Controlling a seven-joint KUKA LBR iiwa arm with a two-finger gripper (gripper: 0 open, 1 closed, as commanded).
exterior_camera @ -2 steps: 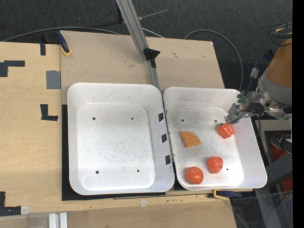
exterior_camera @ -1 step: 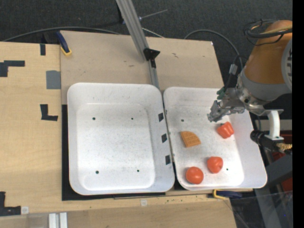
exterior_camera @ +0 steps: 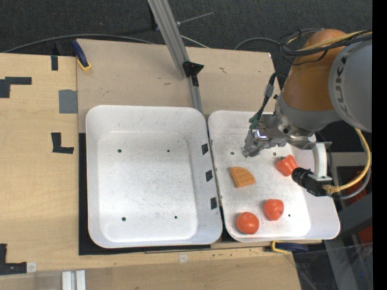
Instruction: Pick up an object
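My gripper [exterior_camera: 251, 149] hangs over the upper middle of the right bin [exterior_camera: 230, 125], its tip just above and to the right of a tan wafer-like piece [exterior_camera: 242, 177] lying flat on the bin floor. An orange-red block [exterior_camera: 285, 165] lies to the right of the gripper, partly under the arm. Two red objects rest near the bin's front: a round one [exterior_camera: 247, 222] and a smaller lumpy one [exterior_camera: 273, 209]. Nothing shows between the fingers.
The left bin [exterior_camera: 97, 162] stands beside the right one, sharing a raised rim. A slanted metal pole [exterior_camera: 172, 35] crosses the bench behind the bins. A black cable fitting [exterior_camera: 308, 181] sticks out at the arm's right.
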